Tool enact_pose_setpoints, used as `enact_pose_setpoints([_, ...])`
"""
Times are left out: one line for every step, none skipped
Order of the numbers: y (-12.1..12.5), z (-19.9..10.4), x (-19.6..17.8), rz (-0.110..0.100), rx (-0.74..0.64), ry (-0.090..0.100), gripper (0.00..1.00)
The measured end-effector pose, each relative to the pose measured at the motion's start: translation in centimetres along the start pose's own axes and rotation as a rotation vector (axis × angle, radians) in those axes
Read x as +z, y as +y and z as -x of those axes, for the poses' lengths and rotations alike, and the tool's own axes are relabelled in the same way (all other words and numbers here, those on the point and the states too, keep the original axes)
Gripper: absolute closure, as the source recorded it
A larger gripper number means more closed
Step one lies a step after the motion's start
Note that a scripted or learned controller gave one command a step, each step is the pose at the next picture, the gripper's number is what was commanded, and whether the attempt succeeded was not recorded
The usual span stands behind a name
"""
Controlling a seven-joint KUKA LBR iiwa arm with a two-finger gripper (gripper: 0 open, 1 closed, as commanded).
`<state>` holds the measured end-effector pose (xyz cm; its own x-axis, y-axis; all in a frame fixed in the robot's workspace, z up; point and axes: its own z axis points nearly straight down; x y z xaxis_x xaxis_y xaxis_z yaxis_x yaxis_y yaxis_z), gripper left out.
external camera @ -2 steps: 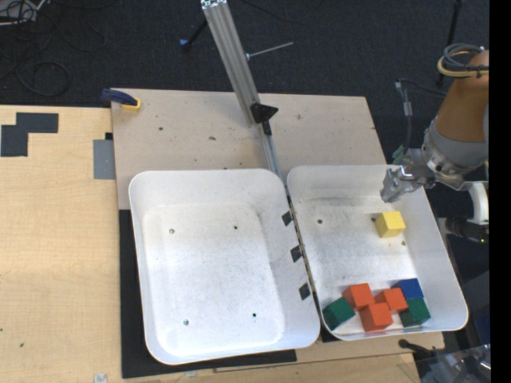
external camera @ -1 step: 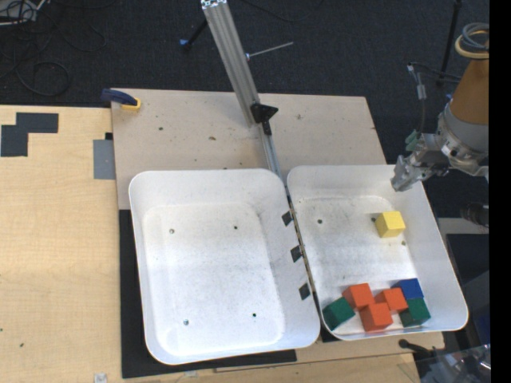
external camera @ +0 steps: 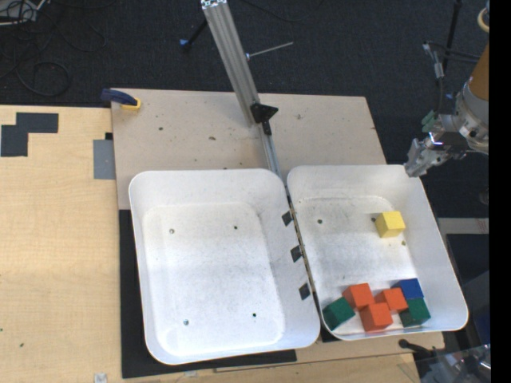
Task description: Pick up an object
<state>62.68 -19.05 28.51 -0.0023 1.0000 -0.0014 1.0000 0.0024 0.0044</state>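
Observation:
The right bin (external camera: 335, 190) holds a yellow cube (external camera: 390, 224) near its far right side. In its near right corner lies a cluster of blocks: orange ones (external camera: 375, 303), a green one (external camera: 338, 312), a blue one (external camera: 410, 288) and a dark green one (external camera: 415, 313). My gripper (external camera: 418, 159) hangs at the right, above the far right corner of the right bin, up and to the right of the yellow cube. Nothing shows between its fingers.
The left bin (external camera: 144, 206) sits beside the right one, with black clips (external camera: 294, 252) along the shared rim. A slanted aluminium rail (external camera: 233, 54) rises behind the bins. A blue and yellow clamp (external camera: 121, 99) lies at the board's far left corner.

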Motion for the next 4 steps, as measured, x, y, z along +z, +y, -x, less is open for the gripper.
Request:
enact_pose_setpoints([-0.7, -5.2, 1.7, -0.009, -0.002, 0.004, 1.00])
enact_pose_setpoints([-2.5, -10.7, 1.6, -0.008, -0.002, 0.004, 1.00])
enact_pose_setpoints([-3.6, -15.1, 1.5, -0.009, -0.002, 0.003, 1.00])
enact_pose_setpoints([-4.9, -19.8, 3.4, -0.011, -0.001, 0.003, 1.00])
